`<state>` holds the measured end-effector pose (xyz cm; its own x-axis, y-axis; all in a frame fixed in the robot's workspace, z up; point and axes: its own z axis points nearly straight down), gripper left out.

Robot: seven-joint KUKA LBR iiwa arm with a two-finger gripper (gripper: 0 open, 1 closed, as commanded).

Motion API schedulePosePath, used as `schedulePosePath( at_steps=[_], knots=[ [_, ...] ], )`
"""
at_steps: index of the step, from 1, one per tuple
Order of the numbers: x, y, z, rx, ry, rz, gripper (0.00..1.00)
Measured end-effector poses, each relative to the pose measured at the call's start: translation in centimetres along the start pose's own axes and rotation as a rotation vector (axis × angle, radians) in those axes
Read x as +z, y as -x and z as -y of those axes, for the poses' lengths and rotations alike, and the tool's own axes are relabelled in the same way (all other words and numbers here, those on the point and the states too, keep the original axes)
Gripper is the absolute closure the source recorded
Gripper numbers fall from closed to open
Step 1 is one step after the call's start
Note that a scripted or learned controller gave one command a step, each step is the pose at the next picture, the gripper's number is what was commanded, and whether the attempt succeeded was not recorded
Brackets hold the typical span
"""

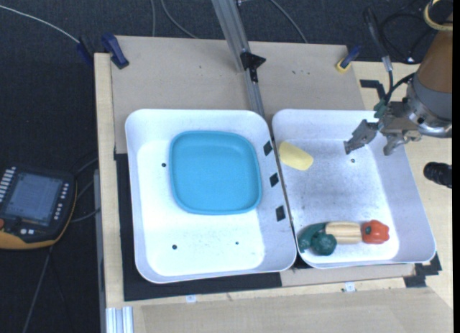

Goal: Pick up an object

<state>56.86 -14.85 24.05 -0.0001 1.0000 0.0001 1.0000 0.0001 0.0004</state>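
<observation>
The gripper point(375, 139) hangs over the far right part of the right bin point(338, 188), its fingers point(357, 141) spread apart and holding nothing. The nearest candidate, a yellow object point(295, 156), lies to the gripper's left near the bin's far left wall, its long axis running roughly left to right. A green item point(318, 241), a tan piece point(343, 232) and a red item point(374, 231) sit touching in a row along the near wall. The left bin point(147, 252) holds a blue plate point(215, 172). Both bins rest on the counter point(187, 73), cables trailing behind.
</observation>
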Motion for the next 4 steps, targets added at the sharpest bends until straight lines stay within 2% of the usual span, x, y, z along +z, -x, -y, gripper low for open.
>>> schedulePosePath(
  at_steps=[2,3,4],
  knots=[
    [12.1,-0.7,0.7,0.000,-0.006,-0.001,0.00],
    [14.6,-0.7,0.7,0.000,-0.002,0.000,0.00],
    [13.4,-0.7,0.6,0.000,0.001,0.000,1.00]
  ],
)
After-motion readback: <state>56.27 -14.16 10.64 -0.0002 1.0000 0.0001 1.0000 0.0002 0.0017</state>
